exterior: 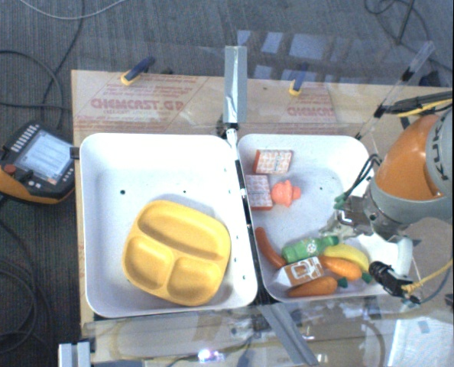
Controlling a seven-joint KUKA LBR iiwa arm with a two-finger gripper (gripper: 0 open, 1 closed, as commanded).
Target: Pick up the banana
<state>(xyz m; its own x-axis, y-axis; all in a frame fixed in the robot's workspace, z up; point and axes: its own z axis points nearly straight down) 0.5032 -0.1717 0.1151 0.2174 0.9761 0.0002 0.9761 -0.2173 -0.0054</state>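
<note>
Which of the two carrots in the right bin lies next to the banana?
The upper carrot, directly below the banana and touching it. The other carrot lies lower left, along the bin's bottom edge.

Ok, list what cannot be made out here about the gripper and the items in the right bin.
- Gripper, camera view: fingers hidden by the grey wrist; open or shut unclear.
- Yellow curved banana: partly covered by the orange carrot; contact with the gripper unclear.
- Small printed cartons: labels too small to read.
</note>
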